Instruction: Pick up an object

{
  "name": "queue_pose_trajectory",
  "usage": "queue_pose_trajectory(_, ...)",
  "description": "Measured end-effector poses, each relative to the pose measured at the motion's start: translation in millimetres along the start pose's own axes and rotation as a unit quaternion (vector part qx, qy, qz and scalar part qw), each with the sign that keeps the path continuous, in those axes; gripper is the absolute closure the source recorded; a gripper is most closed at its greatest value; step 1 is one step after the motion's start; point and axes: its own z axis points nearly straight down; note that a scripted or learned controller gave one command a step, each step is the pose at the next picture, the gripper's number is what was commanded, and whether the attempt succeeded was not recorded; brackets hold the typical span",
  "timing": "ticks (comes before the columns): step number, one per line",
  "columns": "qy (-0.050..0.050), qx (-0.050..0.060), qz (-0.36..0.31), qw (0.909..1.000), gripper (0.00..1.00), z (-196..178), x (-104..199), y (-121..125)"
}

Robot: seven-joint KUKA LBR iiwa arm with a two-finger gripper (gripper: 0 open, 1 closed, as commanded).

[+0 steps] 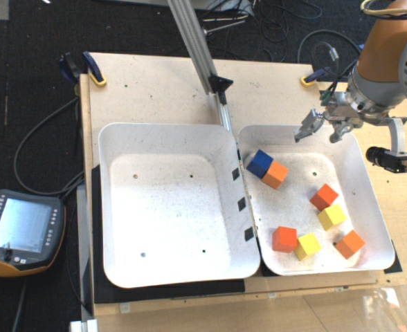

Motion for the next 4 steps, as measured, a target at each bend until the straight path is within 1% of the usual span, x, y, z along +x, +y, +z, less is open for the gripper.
queue_pose_trajectory(1,0.002,0.005,0.002,1.0,0.0,58,30,-93)
queue_pose_trajectory(2,0.003,-0.001,-0.001,1.0,0.0,124,44,-35)
queue_pose_trajectory(3,0.002,-0.004,0.001,1.0,1.0,110,42,-35)
queue_pose_trajectory(4,0.002,-0.003,0.001,1.0,0.0,111,43,-35)
